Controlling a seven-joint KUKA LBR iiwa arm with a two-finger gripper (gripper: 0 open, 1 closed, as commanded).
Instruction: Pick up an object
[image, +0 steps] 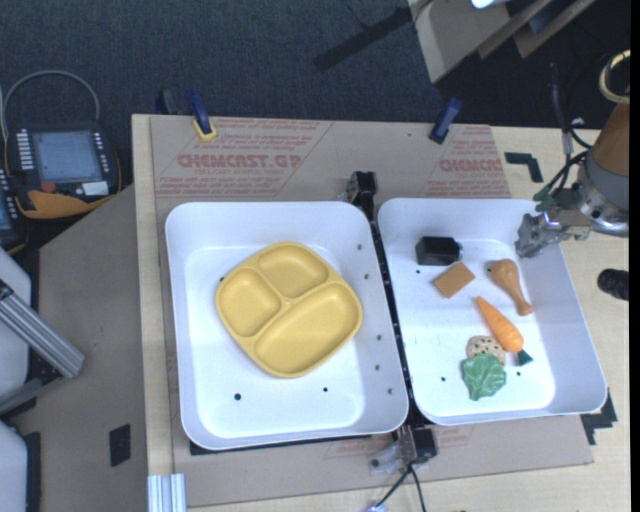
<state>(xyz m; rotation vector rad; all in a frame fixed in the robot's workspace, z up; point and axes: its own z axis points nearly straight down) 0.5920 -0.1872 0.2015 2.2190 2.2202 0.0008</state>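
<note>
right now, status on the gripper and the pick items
Gripper over right bin's top right edge, nothing seen held. Carrot, drumstick, tan block, black block, cookie, green leaf lying loose. Nothing blocking them.

Surfaces: mostly plastic, matt to semi-gloss
White bins smooth plastic; yellow divided plate smooth, slight sheen; bench sheet matt brown paper-like; gripper dull grey metal

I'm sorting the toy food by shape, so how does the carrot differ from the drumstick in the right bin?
The carrot is bright orange with a dark green tip at its lower end; the drumstick is pale tan all over. The carrot tapers evenly along its length, while the drumstick has a rounded bulb at its upper end and a thin shaft. The carrot lies nearer the bin's middle, the drumstick above it. Both lie flat, slanted the same way, in the right bin.
</note>
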